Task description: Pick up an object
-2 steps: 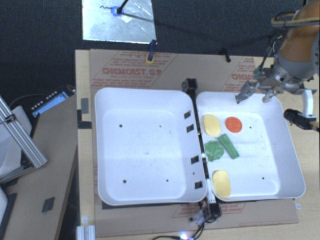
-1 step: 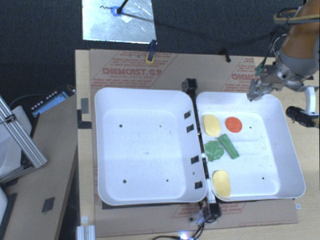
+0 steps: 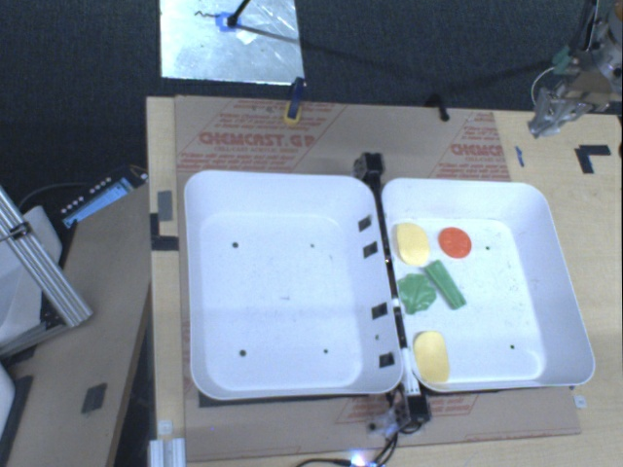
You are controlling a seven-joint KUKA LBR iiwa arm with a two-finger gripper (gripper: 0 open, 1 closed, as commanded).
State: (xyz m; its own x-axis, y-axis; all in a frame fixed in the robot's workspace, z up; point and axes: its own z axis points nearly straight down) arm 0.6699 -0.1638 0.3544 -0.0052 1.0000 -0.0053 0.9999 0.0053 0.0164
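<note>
tabletop (image 3: 165, 290) with left bin (image 3: 282, 290) bare, right bin (image 3: 545, 290) holding yellow, green and red pieces (image 3: 455, 242), my pincer (image 3: 560, 100) parked beyond the far right corner, spread or pressed together i cannot tell; approach step, next: swing over, descend.

The gripper (image 3: 557, 100) sits at the upper right corner, blurred, and its fingers cannot be made out. The arm (image 3: 605, 27) above it is cut off by the top and right edges. At the left edge, a metal frame (image 3: 34, 261) runs out of view. Near the bottom edge, cables (image 3: 375, 450) below the bins are too small to tell apart.
</note>
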